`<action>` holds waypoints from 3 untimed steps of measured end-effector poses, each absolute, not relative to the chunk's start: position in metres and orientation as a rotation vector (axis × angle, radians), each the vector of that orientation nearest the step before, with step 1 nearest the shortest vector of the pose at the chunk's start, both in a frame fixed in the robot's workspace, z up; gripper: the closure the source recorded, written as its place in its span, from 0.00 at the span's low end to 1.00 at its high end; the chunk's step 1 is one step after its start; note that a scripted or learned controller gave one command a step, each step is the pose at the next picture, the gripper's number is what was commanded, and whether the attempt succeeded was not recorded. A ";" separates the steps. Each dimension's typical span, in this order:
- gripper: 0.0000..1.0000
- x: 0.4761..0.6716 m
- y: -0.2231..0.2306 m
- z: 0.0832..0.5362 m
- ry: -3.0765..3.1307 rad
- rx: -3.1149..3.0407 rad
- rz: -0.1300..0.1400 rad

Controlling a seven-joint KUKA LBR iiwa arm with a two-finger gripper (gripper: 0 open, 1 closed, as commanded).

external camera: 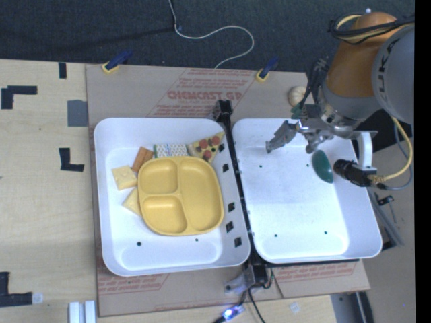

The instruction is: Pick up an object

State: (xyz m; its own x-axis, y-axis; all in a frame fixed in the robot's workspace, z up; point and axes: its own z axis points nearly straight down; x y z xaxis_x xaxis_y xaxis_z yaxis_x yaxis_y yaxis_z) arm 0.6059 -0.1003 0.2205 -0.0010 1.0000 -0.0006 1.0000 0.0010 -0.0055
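I see the end effector [294, 137] spread wide and empty over the right bin's [303, 247] far edge. The green object [322, 166] lies just right of it (probably my target), so the open spread suits an approach.

A single fixed camera looks down from above at a slant, far enough back to take in both white bins whole: the left bin [108, 180] and the right bin [303, 234] sit side by side mid-frame. The tabletop [40, 200] spreads to the left, dark floor lies along the top, and the arm [363, 59] enters from the right
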 end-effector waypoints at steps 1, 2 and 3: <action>0.00 0.604 -0.101 0.177 -2.220 -2.217 0.008; 0.00 0.593 -0.100 0.117 -2.219 -2.216 0.008; 0.00 0.593 -0.099 0.083 -2.223 -2.219 0.003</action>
State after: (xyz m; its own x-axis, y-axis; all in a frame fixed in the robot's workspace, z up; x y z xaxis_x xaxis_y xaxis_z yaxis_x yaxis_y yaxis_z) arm 0.5928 -0.0995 0.0826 -0.0020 1.0000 -0.0009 1.0000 0.0020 -0.0020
